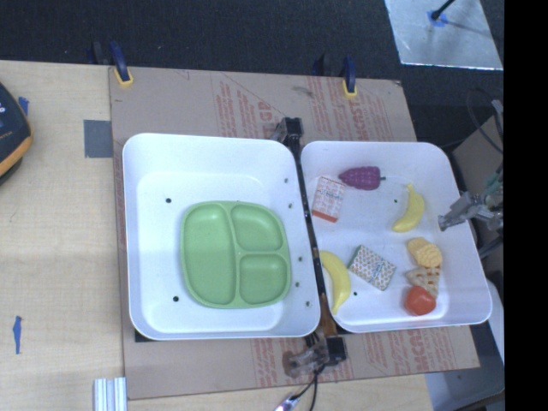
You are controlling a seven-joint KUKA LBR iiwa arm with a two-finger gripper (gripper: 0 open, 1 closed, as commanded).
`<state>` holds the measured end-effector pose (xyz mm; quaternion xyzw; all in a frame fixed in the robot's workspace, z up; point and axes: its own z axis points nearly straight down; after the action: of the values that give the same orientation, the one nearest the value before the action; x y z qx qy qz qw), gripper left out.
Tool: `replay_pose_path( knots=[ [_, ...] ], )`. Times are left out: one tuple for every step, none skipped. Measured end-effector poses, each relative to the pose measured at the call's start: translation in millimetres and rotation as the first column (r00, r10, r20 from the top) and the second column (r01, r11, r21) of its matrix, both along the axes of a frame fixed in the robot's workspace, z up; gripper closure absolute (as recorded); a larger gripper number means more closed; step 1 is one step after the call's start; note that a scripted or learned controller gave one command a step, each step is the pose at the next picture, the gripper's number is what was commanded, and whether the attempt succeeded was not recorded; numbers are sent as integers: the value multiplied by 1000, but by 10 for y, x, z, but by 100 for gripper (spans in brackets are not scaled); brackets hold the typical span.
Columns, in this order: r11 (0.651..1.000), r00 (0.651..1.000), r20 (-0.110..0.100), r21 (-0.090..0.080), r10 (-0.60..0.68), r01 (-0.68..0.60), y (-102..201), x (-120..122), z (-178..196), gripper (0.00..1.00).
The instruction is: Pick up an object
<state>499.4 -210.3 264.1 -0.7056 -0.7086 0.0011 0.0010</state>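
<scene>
**Q:** Where's your gripper?

**A:** My grey two-finger gripper (pixel 454 217) is at the right edge of the right shallow white bin (pixel 387 151), just above the rim. Apart or together, I can't tell, it's too small and blurry.

**Q:** What's closest to it?

**A:** The small yellow toy banana (pixel 410 211), to the left of my gripper, near it but not touching.

**Q:** What else is pickable in that bin?

**A:**
- A purple toy grape bunch (pixel 360 178) sits near the bin's far edge.
- A small red-and-white carton (pixel 328 199) is by the bin's left edge, just beside the grapes.
- A speckled white box (pixel 372 266) lies tilted mid-bin.
- A larger yellow toy banana (pixel 336 279) lies against the left wall, near the near-left corner.
- In the near-right corner there's a stack-up: a yellow-orange lumpy piece (pixel 424 252), a tan wedge (pixel 424 277) touching it, and a red round toy (pixel 419 300) nearest the front rim.

**Q:** And the left bin?

**A:** The left shallow white bin (pixel 137 229) holds a light green divided plastic plate (pixel 234 253), three compartments, flat in the middle.

**Q:** What's under the bins?

**A:** A brown cardboard sheet (pixel 214 101), with blue clamps (pixel 348 71) on its far edge.
</scene>
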Motion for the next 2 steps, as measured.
replay_pose_path(
  knots=[
    [1000,1000,-1,-1,2,-2,-12,233,-747,0],
    [1000,1000,-2,1,1,-1,152,633,-1581,0]
  ],
)
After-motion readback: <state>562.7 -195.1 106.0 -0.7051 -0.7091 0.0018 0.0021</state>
